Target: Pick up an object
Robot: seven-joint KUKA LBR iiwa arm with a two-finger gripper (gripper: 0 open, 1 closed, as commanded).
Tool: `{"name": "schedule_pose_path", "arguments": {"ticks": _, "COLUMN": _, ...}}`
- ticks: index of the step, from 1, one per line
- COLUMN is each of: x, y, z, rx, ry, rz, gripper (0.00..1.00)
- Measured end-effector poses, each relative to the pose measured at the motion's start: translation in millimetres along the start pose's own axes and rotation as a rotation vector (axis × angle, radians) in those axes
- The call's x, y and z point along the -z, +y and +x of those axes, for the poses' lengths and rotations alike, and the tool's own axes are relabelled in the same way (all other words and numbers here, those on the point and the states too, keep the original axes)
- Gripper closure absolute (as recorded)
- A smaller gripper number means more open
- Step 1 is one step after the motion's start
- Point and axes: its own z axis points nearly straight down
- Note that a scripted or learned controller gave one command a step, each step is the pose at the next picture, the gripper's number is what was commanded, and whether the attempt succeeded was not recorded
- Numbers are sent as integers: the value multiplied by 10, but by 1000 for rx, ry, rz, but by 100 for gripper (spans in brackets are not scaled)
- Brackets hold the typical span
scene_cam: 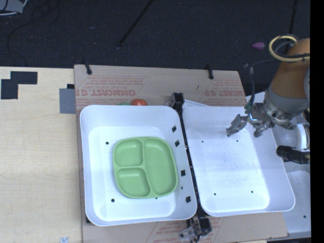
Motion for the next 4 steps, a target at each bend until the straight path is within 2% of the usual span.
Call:
{"name": "schedule_pose_path", "arguments": {"ticks": 1, "x": 80, "y": 29, "z": -1, "rx": 2, "ry": -2, "rz": -13, "gripper": 0}}
{"name": "schedule_pose_path", "arguments": {"ticks": 3, "x": -1071, "y": -33, "z": 49, "rx": 1, "ry": -2, "rz": -11, "gripper": 0}}
{"name": "schedule_pose_path", "arguments": {"ticks": 4, "x": -944, "y": -29, "z": 42, "rx": -1, "ry": -2, "rz": -12, "gripper": 100}}
